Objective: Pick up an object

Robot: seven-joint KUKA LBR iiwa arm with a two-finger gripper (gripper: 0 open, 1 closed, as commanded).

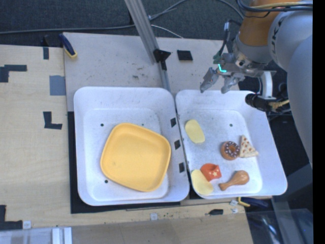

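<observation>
My gripper (217,84) hangs above the far rim of the right bin (264,136), its two fingers spread open with nothing between them. Well below it in that bin lie a pale yellow oval piece (194,131), a chocolate donut (230,150), a pizza slice (247,147), a red piece (210,171), a yellow slice (201,183) and a chicken drumstick (235,179). None of them touches the gripper.
The left bin (86,136) holds a yellow square plate (135,157). A slanted metal pole (147,32) rises behind the bins, near the gripper's left. Black cables run along the back, and tape marks dot the bench at left.
</observation>
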